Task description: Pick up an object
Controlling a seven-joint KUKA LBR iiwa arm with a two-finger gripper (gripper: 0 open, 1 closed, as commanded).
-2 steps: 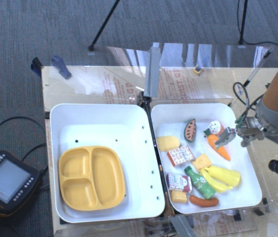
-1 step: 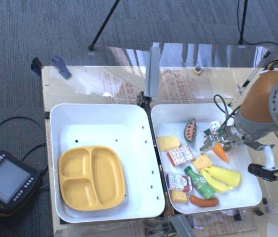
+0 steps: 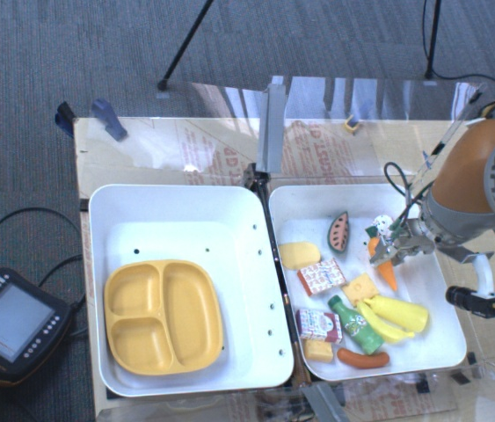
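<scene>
Gripper [image 3: 394, 251] is seen low over the right bin [image 3: 452, 341], at its far-right part, right at the carrot [image 3: 387, 272]. Finger state can't be told from this angle: the tips are lost in clutter of cable and toy colours, so whether anything is actually clamped is not clear. The carrot lies tilted, orange body pointing toward the near side, green top up by the gripper; it appears touched or nearly touched, but no hold can be confirmed.

Other items in the right bin: melon slice [image 3: 339, 232] to the left, well apart from the gripper; bun [image 3: 300, 254] and red-white box [image 3: 322, 276] near the divider; cheese [image 3: 360, 288] just beside the carrot tip; bananas [image 3: 395, 316] below it; green bottle [image 3: 356, 323], sausage [image 3: 363, 358], and a second box [image 3: 318, 325] toward the near edge. The left bin [image 3: 111, 209] bears a yellow tray [image 3: 163, 316].

Risks, as judged from here:
- The carrot is tapered and slick-looking, so it could be squeezed out sideways if grabbed near the thin end.
- Cheese and bananas are crowded close; either could be nudged or caught along w/ the carrot.
- If contact is only at the leafy top, the piece could be dropped on lift.
- The bin's right wall is near, so the approach is cramped and a scrape is possible.
- The cable loop by the wrist could be snagged.
</scene>
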